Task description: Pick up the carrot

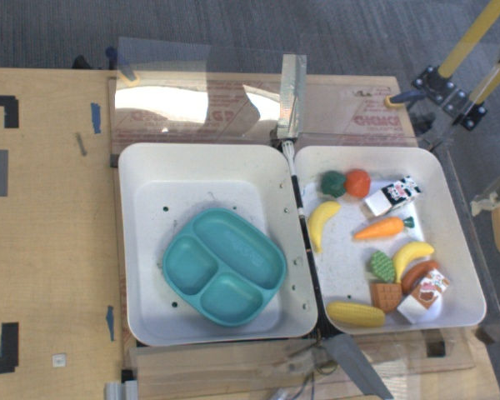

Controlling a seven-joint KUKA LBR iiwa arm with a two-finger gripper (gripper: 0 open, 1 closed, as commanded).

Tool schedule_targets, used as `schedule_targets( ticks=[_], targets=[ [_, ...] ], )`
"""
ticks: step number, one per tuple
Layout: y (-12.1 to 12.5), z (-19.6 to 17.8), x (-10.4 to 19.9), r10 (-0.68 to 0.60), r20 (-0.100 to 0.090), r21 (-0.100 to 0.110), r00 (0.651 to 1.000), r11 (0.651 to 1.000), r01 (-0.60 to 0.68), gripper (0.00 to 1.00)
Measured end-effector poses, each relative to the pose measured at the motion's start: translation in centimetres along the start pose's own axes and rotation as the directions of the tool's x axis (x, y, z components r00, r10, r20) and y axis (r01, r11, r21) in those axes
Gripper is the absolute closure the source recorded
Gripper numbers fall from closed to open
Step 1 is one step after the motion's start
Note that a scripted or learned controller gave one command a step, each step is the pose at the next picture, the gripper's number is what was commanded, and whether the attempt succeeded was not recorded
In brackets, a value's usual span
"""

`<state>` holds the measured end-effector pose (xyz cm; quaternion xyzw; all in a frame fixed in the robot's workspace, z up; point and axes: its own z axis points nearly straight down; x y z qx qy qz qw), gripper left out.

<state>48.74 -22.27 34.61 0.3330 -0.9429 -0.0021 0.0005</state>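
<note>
Carrot (383, 228) lies in right bin (462, 248), centre toward 1 o'clock, tip pointing 9 o'clock. Judged light, rigid, smooth toy; grasp across thick mid-body. Claw state: cannot tell.

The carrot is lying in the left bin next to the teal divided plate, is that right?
Not quite. The camera view shows the carrot lying in the right bin, among the other toy foods. The teal divided plate sits alone in the left bin.
</note>
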Motion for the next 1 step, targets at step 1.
schedule_targets(
  ticks=[1],
  targets=[
    [-0.13, -1.55, -0.32, -0.001, 0.008, 0.014, 1.000, 1.000, 0.001, 1.00]
  ],
)
